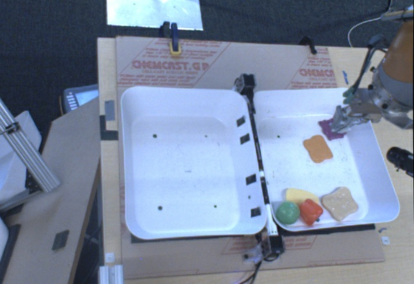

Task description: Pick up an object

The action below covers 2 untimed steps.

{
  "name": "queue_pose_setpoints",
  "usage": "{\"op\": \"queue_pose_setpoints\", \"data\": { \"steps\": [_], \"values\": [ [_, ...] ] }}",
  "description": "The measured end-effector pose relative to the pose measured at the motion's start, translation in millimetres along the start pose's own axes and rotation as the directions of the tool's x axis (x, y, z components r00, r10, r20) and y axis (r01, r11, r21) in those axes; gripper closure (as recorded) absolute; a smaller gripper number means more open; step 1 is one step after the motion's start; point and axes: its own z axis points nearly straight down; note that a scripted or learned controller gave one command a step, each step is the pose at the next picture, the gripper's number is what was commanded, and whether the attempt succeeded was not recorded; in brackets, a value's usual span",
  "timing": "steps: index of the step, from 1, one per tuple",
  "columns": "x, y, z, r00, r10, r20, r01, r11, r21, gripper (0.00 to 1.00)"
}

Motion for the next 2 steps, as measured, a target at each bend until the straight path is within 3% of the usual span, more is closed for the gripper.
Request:
{"op": "queue_pose_setpoints", "data": {
  "steps": [1,2],
  "values": [
    [54,-3,-270,1.0,-0.003,0.001,0.003,1.0,-0.017,1.0],
    [26,17,-156,1.0,0.006,0.0,-0.006,1.0,0.013,1.0]
  ]
}}
